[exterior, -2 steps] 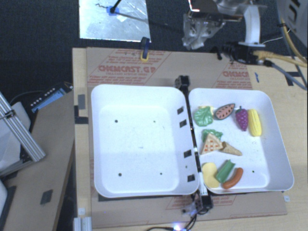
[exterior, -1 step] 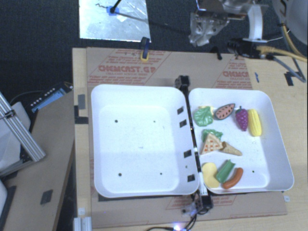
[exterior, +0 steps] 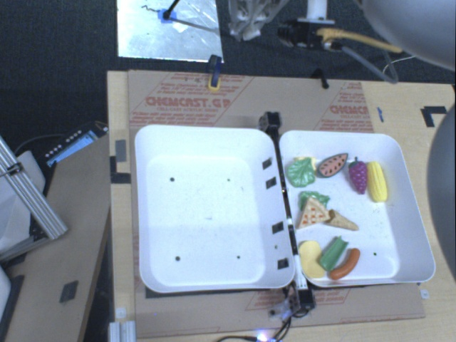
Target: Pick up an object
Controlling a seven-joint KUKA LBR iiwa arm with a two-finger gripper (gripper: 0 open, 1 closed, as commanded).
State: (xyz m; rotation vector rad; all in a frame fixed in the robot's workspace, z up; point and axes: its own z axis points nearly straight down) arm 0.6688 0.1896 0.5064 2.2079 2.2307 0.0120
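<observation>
We see a brown cardboard sheet with red lettering [exterior: 185, 100] covering the desk [exterior: 71, 212]. A yellow and blue clamp [exterior: 214, 73] grips the sheet's far edge. Beyond the desk's far edge, a shiny silver panel [exterior: 167, 18] lies on dark carpet [exterior: 50, 55].

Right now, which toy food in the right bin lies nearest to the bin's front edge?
The sausage, reddish-orange, beside the green pepper; every other piece lies farther back.
</observation>
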